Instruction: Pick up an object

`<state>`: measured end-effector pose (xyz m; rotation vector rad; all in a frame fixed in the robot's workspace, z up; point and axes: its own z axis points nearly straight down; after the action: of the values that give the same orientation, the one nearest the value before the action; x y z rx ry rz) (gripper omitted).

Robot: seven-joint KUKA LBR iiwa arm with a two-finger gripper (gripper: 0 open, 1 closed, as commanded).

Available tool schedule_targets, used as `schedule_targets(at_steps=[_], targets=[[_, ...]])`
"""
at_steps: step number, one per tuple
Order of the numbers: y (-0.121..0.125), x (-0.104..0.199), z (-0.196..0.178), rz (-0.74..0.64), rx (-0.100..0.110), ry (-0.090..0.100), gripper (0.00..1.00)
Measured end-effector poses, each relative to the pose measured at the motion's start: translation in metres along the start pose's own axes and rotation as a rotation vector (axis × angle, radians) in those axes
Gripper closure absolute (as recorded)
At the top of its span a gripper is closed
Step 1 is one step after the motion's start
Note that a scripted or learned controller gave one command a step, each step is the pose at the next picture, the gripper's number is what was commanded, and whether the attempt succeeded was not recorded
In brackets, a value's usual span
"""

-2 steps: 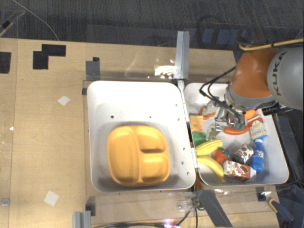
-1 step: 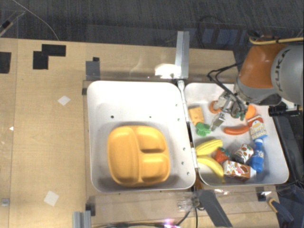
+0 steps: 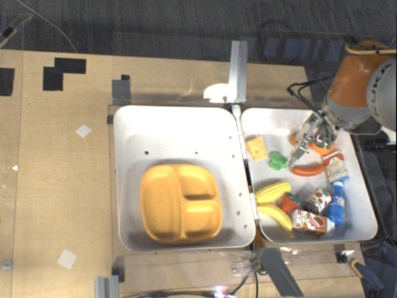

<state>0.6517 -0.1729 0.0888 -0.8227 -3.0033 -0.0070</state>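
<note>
Although the gripper (image 3: 296,156) hangs low in the right bin (image 3: 366,228), its fingers look spread and pinch nothing, so the pick is not yet made; a green toy (image 3: 277,161) lies just beside the fingertips.

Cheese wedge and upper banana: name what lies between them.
Bare white bin floor in the camera view. The green toy sits just to the right of the line from the cheese wedge to the upper banana.
</note>
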Motion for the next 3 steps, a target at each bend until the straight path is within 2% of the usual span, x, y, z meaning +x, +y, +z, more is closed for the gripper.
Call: schedule_targets(at_steps=[1,2,3], targets=[[0.005,0.057,-0.002,0.18,-0.014,-0.043,0.0],[0.051,0.041,-0.003,0.047,-0.002,-0.032,0.0],[0.055,0.035,-0.018,0.039,-0.013,-0.06,1.0]])
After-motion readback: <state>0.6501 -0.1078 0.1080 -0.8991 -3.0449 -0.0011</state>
